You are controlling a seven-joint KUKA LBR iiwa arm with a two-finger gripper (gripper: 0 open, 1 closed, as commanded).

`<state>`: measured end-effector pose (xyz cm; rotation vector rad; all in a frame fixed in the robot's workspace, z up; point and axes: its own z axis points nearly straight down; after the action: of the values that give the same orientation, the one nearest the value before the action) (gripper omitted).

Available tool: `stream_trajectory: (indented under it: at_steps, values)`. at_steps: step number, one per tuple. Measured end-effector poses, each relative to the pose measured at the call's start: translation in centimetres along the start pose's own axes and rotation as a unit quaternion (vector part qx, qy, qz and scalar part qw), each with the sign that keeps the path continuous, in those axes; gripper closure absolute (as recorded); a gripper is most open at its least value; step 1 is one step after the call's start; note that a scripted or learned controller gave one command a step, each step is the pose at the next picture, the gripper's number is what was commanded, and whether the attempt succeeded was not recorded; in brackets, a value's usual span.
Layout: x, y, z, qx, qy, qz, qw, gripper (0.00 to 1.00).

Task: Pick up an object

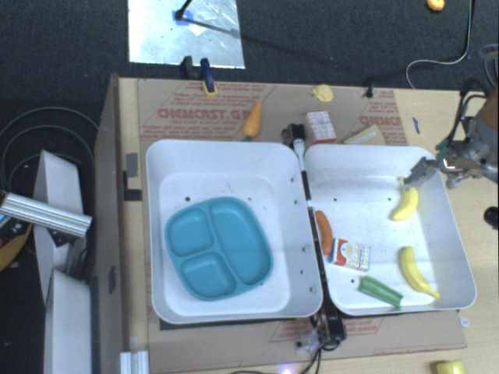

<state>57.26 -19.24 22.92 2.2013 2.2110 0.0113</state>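
The right bin (437, 232) holds several small objects. A yellow banana (405, 205) lies near its far right side and a second banana (415, 271) near its front right. An orange sausage (323, 231) lies along the left wall, with a small printed packet (348, 254) beside it and a green pepper-like piece (380, 291) at the front. My gripper (419, 171) reaches in from the right over the bin's far right corner, just above the upper banana. Nothing is visibly held in it.
The left bin (164, 170) holds a blue divided plate (218, 246). On the cardboard behind the bins lie a carrot (253, 119), a small pink box (320, 125) and a yellow piece (323, 93). A cable (444, 57) runs at the back right.
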Motion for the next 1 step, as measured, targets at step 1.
stream_trajectory:
  at_steps: [1]
  values:
    - [-1.41,4.53,8.26,0.007,0.003,-0.001,1.0000,0.00]
